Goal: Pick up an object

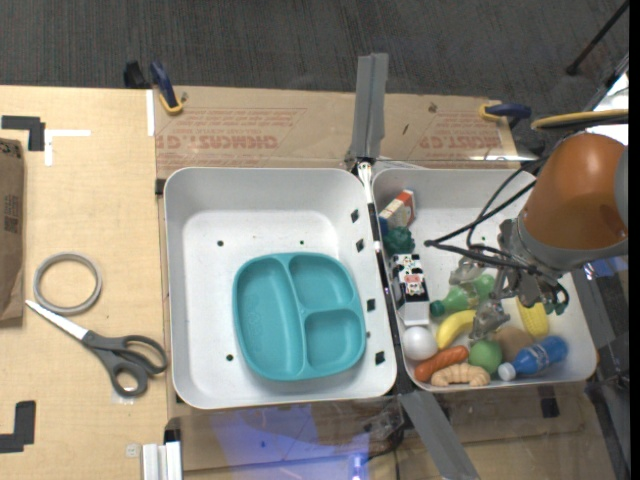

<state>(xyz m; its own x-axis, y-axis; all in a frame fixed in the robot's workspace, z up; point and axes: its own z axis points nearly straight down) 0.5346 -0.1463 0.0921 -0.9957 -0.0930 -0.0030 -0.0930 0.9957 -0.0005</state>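
Pale wooden bench top [80, 198] fills the left of the frame, with dark carpet across the top. Nearest the lower edge, grey-handled steel scissors [105, 346] lie at lower left, and just above them a ring of clear tape [67, 281].

At centre, the left shallow white plastic bin [200, 218] holds a smooth teal divided plate with three compartments [299, 314].

At lower right, the right white bin [445, 180] is crowded with small toy foods along its near wall: a tan croissant-shaped piece [463, 374], an orange carrot-like stick [440, 360], a white ball [417, 342], a green round fruit [486, 353], a blue bottle with a white cap [534, 357]. Just above these lie a yellow banana [454, 325], a green piece [466, 296] and a yellow block [533, 317].

The two-finger gripper [490, 318] hangs low over this heap, by the banana and the green fruit; how far its fingers are parted cannot be told, and nothing is seen between them.

Farther up the bin lie a black-and-white patterned block [410, 277], a dark teal lump [399, 239] and a small red-and-white box [397, 207].

Beyond both bins, brown cardboard [250, 133] bears reversed red printing, not legible.
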